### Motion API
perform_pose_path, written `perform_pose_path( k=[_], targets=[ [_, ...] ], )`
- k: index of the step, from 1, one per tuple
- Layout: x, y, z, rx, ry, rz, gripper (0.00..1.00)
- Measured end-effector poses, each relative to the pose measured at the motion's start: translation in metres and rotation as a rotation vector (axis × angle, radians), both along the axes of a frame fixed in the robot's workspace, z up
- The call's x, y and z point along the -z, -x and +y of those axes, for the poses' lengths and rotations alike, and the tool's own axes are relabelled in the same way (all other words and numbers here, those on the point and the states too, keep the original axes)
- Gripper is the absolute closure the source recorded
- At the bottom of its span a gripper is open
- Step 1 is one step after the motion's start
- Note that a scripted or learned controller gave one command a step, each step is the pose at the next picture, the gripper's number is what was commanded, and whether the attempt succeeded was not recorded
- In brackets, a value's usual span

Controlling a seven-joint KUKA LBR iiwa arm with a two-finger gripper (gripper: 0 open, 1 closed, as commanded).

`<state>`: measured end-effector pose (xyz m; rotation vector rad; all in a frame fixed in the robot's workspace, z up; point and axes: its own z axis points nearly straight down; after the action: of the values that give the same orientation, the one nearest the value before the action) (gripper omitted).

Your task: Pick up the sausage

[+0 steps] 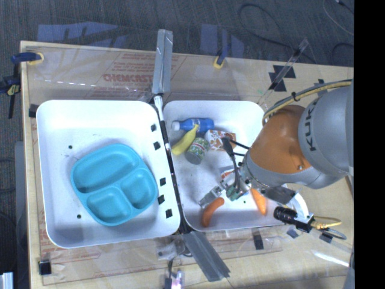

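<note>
The sausage [212, 211] was a short, orange-red, slightly curved piece lying in the right bin [204, 110], near that bin's front wall and a little toward the divider between the two bins. Its upper end pointed up and to the right, toward the gripper [224, 191].

Much of the right bin was covered by the arm [301, 149], whose orange band and grey housing hid the bin's right side. The gripper itself was small and dark against clutter, and whether it was spread or pressed together could not be told. A greyish piece just beside the sausage's upper end could not be identified with confidence; it might have belonged to the gripper or been a separate object. Nothing was clearly seen pinched.

The sausage lay just below and slightly left of the gripper, near or perhaps touching it at the upper tip; contact could not be confirmed. An orange carrot-like item [258, 201] lay to the right, partly under the arm. Farther back in the same bin sat a blue bottle [195, 124], a yellow banana [184, 142] and a small can [196, 152]. The left bin [54, 161] held a blue divided plate [113, 183].
</note>
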<state>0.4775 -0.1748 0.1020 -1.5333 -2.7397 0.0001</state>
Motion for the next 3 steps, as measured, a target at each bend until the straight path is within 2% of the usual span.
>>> perform_pose_path(
  k=[1, 2, 3],
  targets=[
    [0.000, 0.000, 0.000, 0.000, 0.000, 0.000, 0.00],
    [0.010, 0.000, 0.000, -0.075, -0.001, 0.000, 0.00],
    [0.000, 0.000, 0.000, -0.079, -0.001, 0.000, 1.00]
  ],
)
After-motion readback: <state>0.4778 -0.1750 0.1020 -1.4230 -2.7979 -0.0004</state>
